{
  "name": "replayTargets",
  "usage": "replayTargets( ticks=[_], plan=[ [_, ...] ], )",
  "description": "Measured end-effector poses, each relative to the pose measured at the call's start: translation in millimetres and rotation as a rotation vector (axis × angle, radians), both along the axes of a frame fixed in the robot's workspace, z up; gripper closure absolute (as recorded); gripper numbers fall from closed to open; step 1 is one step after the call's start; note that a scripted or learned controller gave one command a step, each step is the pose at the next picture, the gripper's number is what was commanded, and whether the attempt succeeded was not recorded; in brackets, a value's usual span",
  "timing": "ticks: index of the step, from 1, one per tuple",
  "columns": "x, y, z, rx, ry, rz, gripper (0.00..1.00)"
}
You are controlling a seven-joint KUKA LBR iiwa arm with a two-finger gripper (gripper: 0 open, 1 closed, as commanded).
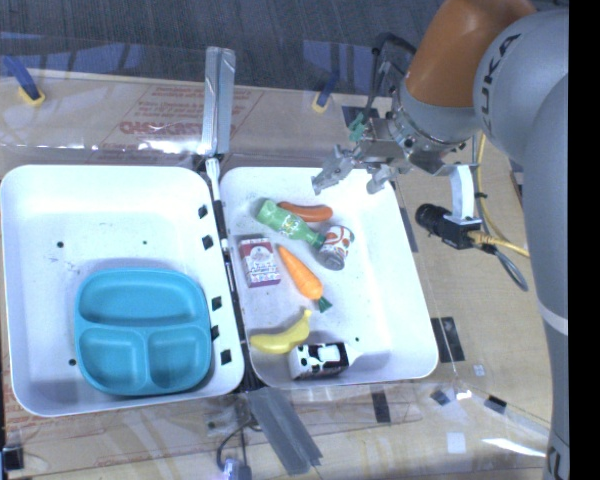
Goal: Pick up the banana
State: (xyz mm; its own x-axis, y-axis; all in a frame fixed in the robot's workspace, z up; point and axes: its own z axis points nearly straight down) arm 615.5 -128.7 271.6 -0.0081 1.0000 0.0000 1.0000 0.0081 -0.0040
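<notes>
The banana (281, 335) lies near the front edge of the right bin (405, 298), its yellow curve just beside a black-and-white cow-patterned toy (318, 359) that sits at the front wall. Nothing grips it; the pickup has not begun as far as this view shows.

The claw (357, 172) hangs over the back edge of the same bin, well apart from the banana, with its two fingers spread and nothing between them. Between claw and banana lie a green bottle (284, 222), a sausage (305, 210) touching it, a small can (333, 246), a carrot (302, 273) and a red packet (261, 262).

The left bin (40, 208) holds a blue divided tray (140, 330).

Left to do, by my judgement: carry the claw across the clutter to the bin's front, descend over the banana, close and lift. The cow toy crowding it may hinder a clean grasp.
</notes>
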Motion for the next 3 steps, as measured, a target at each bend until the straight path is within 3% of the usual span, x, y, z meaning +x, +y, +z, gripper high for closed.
replayTargets(
  ticks=[1,2,3],
  plan=[
    [-37,8,-128,0.001,0.002,0.043,0.00],
    [-93,25,-165,0.001,0.001,-0.045,0.00],
    [-112,-9,-181,0.002,-0.001,0.027,0.00]
  ],
)
